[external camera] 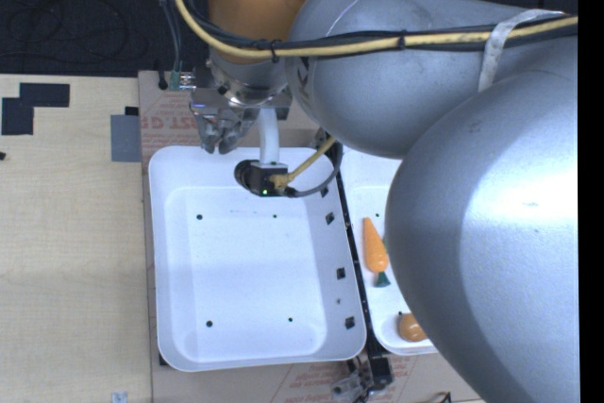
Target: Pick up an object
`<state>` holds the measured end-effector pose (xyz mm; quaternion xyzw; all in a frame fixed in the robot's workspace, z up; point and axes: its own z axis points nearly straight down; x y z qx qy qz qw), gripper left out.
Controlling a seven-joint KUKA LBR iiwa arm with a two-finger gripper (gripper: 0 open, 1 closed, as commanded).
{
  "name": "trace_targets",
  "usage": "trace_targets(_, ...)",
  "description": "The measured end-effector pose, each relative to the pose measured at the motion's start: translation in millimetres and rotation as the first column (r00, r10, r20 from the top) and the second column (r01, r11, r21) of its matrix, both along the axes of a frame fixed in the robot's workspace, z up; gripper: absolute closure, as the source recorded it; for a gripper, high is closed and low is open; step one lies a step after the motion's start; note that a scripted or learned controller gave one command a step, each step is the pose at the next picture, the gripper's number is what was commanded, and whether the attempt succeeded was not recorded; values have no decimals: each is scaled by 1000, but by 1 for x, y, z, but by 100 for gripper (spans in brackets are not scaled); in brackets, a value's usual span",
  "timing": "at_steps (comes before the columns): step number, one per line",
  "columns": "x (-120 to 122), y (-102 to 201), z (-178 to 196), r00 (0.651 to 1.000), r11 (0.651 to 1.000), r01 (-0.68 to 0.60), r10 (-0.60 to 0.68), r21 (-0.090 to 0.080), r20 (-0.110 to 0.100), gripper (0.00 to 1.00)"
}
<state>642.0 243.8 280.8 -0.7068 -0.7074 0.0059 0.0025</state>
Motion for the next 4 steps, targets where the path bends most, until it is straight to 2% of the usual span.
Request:
trace_targets(1,1,0,-20,1000,1000,-1,1,2,6,100)
trace_targets(2,3,-1,72,1000,1000,-2,1,7,18,100)
trace_targets(4,1,1,84,1000,1000,-15,15,-1,4,100)
